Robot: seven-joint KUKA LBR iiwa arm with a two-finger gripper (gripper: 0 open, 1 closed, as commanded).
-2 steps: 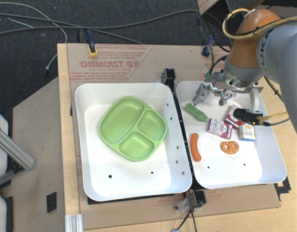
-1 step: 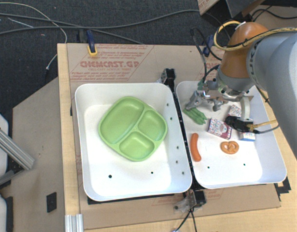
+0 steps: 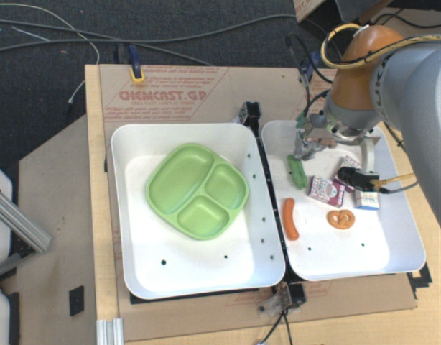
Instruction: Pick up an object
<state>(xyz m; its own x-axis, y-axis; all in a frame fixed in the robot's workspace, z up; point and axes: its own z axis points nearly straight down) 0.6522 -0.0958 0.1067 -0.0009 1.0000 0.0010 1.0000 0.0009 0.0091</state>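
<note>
Half-hidden under the wrist, the gripper [image 3: 304, 148] meets a green object [image 3: 297, 172]; grip unclear.

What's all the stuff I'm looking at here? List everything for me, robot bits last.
left bin: one, white, left half of the bench
divided plate: one, light green, three compartments, in the left bin
right bin: one, white, beside the left bin
green object: one, long, near the right bin's left wall
sausage: one, orange-red, right bin, below the green object
pretzel: one, tan, right bin
small packet: one, purple and white, above the pretzel
cardboard sheet: one, brown with red print, under both bins
arm: one, grey with orange band, from the right
hand: one, over the right bin's upper left
</note>
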